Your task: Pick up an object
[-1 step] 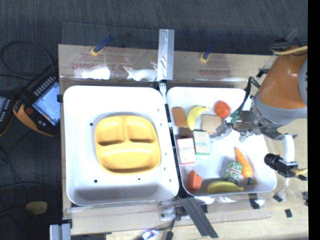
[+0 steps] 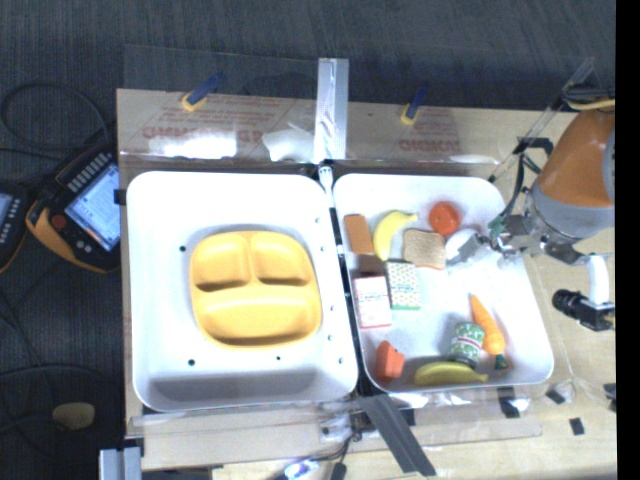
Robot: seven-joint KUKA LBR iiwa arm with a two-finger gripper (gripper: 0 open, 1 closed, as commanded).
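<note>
Camera view: the two-finger metal gripper (image 2: pixel 468 247) hangs over the right shallow white plastic bin (image 2: pixel 525 368), fingers spread with nothing between them, just beside the round red tomato (image 2: pixel 445 217) and the brown bread slice (image 2: pixel 426 249)

No text legible. Red lettering on clear plastic sheet (image 2: pixel 190 128) behind bins, mirrored or blurred, unreadable. Print on small white-green carton (image 2: pixel 404 284) and pink-white carton (image 2: pixel 373 301) in right bin (image 2: pixel 530 308) too small to read. Handheld pendant screen (image 2: pixel 96 208) at left glows blue, characters indistinct.
</note>
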